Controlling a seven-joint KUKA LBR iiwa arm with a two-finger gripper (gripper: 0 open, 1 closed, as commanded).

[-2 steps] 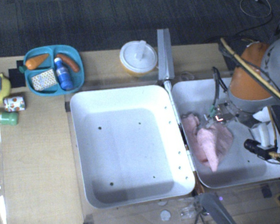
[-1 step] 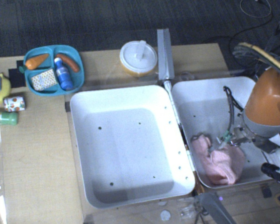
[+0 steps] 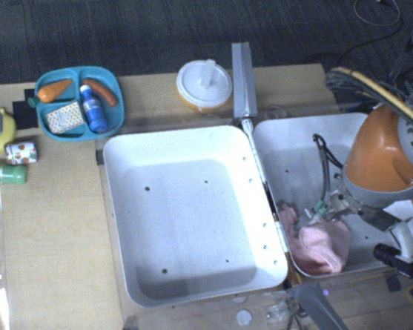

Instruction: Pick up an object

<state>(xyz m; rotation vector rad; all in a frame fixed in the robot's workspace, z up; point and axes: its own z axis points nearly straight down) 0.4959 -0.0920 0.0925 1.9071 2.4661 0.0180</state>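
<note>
A crumpled pink cloth (image 3: pixel 315 245) lies in the near left corner of the right bin (image 3: pixel 294 150). My gripper (image 3: pixel 321 212) reaches in from the right and hangs low over the cloth's upper edge, close to it or touching it. The arm's orange band (image 3: pixel 380 152) covers much of the bin's right half. Something small and green shows at the gripper's tip, too small to identify.
The left bin (image 3: pixel 190 211) lies beside the right one, with a metal divider (image 3: pixel 242 81) at the back between them. A white lidded cup (image 3: pixel 204 84) stands behind the bins. At the bench's far left sit a blue tray (image 3: pixel 79 103) of toy food and several small items.
</note>
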